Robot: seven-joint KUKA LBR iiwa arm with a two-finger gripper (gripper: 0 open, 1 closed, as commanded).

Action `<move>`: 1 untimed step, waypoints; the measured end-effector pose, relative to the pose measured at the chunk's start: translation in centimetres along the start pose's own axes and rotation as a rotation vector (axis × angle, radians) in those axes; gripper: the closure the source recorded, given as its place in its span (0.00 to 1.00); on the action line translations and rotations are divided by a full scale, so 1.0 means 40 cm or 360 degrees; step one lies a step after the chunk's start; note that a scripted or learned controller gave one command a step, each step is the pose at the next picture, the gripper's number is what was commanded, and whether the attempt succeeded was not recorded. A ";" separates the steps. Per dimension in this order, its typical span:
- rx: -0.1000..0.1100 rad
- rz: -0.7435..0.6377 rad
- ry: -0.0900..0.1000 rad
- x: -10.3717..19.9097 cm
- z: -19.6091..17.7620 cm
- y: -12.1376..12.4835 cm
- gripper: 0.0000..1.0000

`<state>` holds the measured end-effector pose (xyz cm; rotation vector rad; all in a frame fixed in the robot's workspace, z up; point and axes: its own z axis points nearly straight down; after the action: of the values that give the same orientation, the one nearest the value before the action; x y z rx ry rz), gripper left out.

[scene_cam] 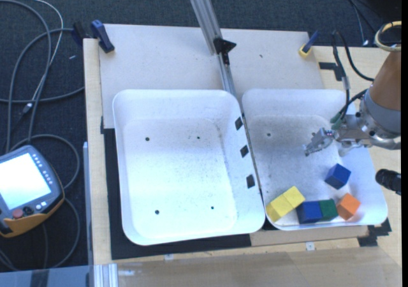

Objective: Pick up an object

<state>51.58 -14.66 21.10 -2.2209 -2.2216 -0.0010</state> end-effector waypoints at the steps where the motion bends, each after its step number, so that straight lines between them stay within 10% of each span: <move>1: 0.0015 -0.0010 0.0008 0.162 0.230 0.067 0.00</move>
<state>54.26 -8.18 11.91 -2.2072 -2.2213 0.0039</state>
